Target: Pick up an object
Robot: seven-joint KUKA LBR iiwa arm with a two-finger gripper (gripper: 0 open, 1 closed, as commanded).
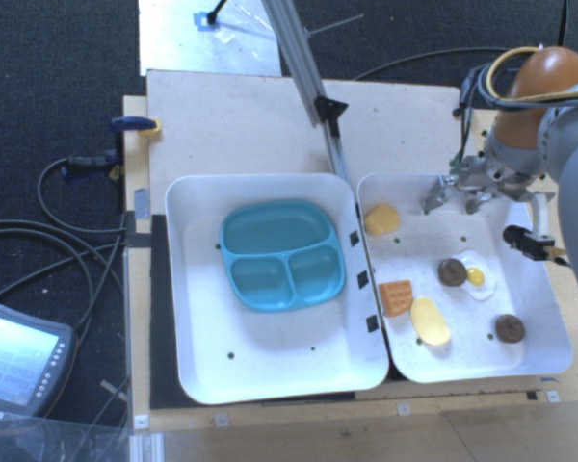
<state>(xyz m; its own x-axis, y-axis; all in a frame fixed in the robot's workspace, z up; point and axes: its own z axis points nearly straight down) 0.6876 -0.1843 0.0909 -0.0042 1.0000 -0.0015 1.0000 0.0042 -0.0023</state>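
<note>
Bench with two white bins side by side. Left bin (188,287) — one blue divided tray (281,254). Right bin (549,340) — yellow chunk (382,220), orange waffle piece (396,297), pale lemon-shaped piece (430,321), fried egg (477,277), two brown discs (452,272). Gripper (453,198) over the right bin's far edge, fingers spread, nothing between them.

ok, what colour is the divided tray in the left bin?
Light blue, a teal-ish shade; the divided tray shows plainly in the camera view.
</note>
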